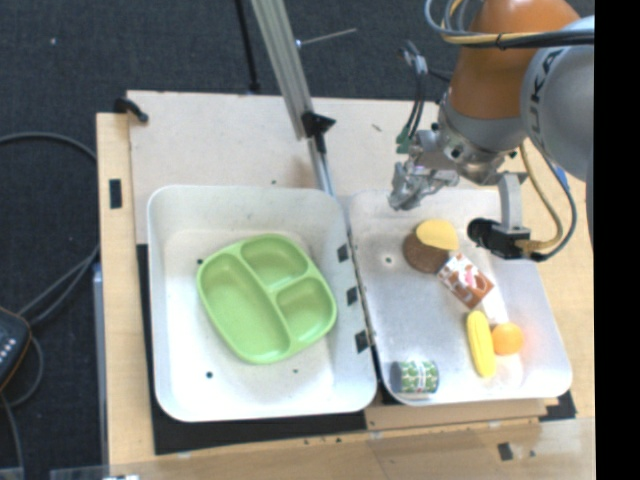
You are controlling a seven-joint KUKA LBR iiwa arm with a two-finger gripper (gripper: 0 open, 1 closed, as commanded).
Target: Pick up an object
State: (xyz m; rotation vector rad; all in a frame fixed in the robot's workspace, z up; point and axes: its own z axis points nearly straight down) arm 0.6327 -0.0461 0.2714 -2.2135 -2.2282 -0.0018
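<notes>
Approach stage, by judgement: arm [500,63], grey with orange band, reaches in from the right and carries the tool [405,190] over the far left corner of the right bin [545,308]; nothing lies between its tips, and whether it is released or clenched cannot be told from this angle. No object is lifted yet. Next move, as judged, calls for a shift toward the nearest item and a descent straight onto it. Counter [200,148] bears two white bins side by side. Left bin [175,368] holds one green divided tray [266,298] with three compartments. Right bin holds the candidate objects: a red-and-white patterned packet [467,280], a brown round piece [424,255] touching a yellow round piece [436,234], a yellow banana-like item [479,344] beside an orange ball [507,339], and a small green-patterned can [416,375] lying at the near left corner.
</notes>
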